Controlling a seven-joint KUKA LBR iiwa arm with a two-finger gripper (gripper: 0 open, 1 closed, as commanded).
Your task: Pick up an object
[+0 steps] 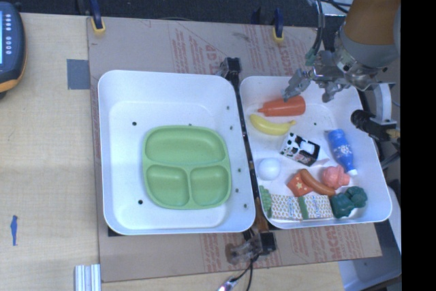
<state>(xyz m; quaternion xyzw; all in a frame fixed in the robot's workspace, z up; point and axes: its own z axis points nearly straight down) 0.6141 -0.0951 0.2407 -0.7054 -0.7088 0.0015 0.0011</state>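
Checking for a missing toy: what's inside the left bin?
The left bin holds a green divided plate, lying flat. Whatever lies beneath the plate is covered.

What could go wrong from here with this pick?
1. The end effector hangs over the right bin's back edge, beside the carrot; a descent could clip the rim or glance off the carrot's end.
2. The carrot touches the banana, so a grasp may drag or push both.
3. The remaining items, like the blue bottle and white ball, sit crowded, leaving little finger room.
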